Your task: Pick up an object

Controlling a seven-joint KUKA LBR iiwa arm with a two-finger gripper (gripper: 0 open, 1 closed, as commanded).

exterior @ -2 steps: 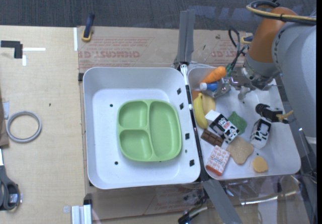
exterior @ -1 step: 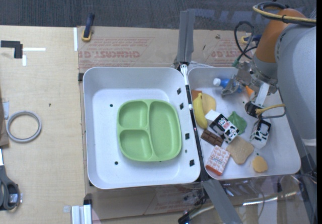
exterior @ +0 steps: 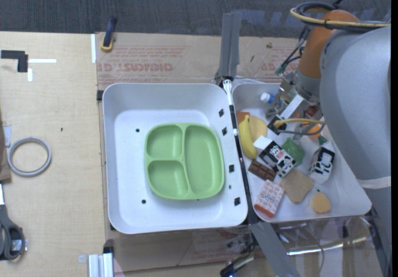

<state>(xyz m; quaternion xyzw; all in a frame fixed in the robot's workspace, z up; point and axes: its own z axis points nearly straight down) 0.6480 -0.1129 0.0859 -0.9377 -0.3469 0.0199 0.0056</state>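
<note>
The right bin holds a heap of small things. A yellow banana lies by its left wall. Beside it sit a black-and-white box, a brown bar, a red-and-white packet, a tan bread slice, an orange round piece, a green piece and a second black-and-white item. My gripper hangs low over the far end of this bin, just beyond the banana, next to a small blue-and-white thing. I see nothing held in it.
The left bin holds a green divided plate. On the wooden bench to the left lie a grey ring and a black bracket. The grey arm covers the right bin's right side.
</note>
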